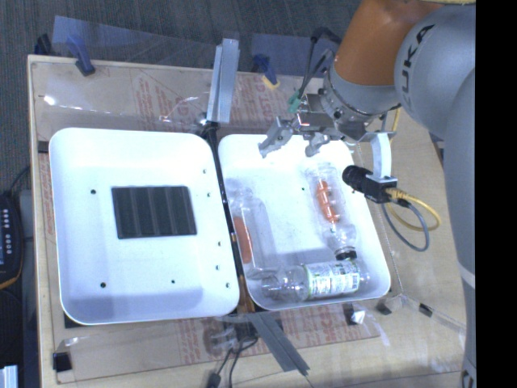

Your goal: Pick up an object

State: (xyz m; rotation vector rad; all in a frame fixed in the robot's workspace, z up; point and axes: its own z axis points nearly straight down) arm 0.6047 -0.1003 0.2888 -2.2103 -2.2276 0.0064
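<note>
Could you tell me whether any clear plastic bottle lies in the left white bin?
No, all three clear plastic bottles lie in the right white bin; the left white bin bears a dark ribbed panel.

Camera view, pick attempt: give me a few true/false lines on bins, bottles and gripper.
1. The clear plastic bottles lie in the right white bin. True.
2. The left white bin holds a dark ribbed rectangular panel. True.
3. The two-finger gripper has a bottle between its fingers. False: nothing sits between them; it hangs over the right bin's far edge.
4. The clear bottle with the printed label stands upright. False: it lies on its side along the right bin's near wall.
5. The clear bottle with the orange insert and black cap lies in the left bin. False: it lies in the right bin, near its right wall.
</note>
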